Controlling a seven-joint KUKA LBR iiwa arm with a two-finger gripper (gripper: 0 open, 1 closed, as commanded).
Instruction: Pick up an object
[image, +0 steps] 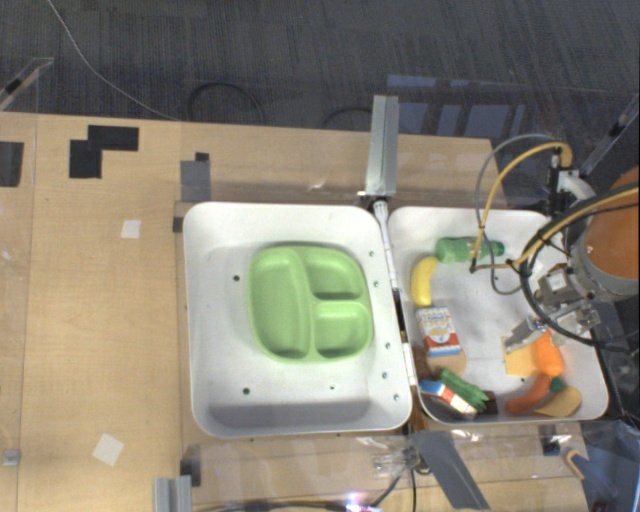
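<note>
- Because the toys at the near edge of the right bin (600, 395) are packed tight, a grasp there could go wrong first: the sausage-like brown piece (530, 395), a tan piece (563, 402) and the orange carrot (548, 357) touch one another, so a closing grip may push one aside or catch two.
- The gripper (528, 330) sits low over that bin, just beside the carrot and a yellow cheese wedge (519, 362); whether it is wide, narrow or holding cannot be told, and nothing is visibly clamped. A slanted approach could skid the thin wedge along the floor.
- The small carton (441, 333) leans against a green toy (462, 385) and a red-white-blue block (447, 395), and might tip if nudged.
- Farther off, the banana (424, 280) and green bottle (458, 250) lie near hanging cables (500, 260), which could snag.
- The left bin (215, 330) holds a green divided plate (305, 302).
</note>
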